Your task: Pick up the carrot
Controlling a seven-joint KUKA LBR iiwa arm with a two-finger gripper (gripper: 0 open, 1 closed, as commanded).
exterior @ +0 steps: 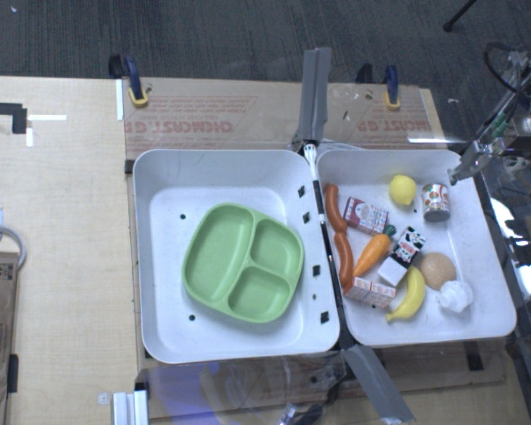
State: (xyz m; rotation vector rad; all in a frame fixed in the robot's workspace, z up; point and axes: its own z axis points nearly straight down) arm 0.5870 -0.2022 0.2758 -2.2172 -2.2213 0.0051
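Two shallow white plastic bins sit side by side on the bench. The left bin [155,264] holds a pale green three-compartment tray [243,262], lying flat and apart from the walls. The right bin [487,312] holds the clutter: the tapered orange carrot [372,253] lies at a slant near the bin's middle, green stem end up beside a small pink-and-white carton [365,214]. Its lower tip sits just beside a second small carton [368,291]; a black-and-white carton [408,245] and a yellow banana [409,296] crowd its right side, and two reddish sausages [338,233] lie along the left wall. The close packing suggests a grasp across the carrot's middle is likely the least obstructed.

A yellow lemon [403,189], a small printed can [435,202], a tan rounded item [437,270] and a crumpled white object [455,297] fill the rest. Metal parts at the right edge, above the bin's far corner, may belong to the arm, but they are cut off and tangled; the jaws' state cannot be told.
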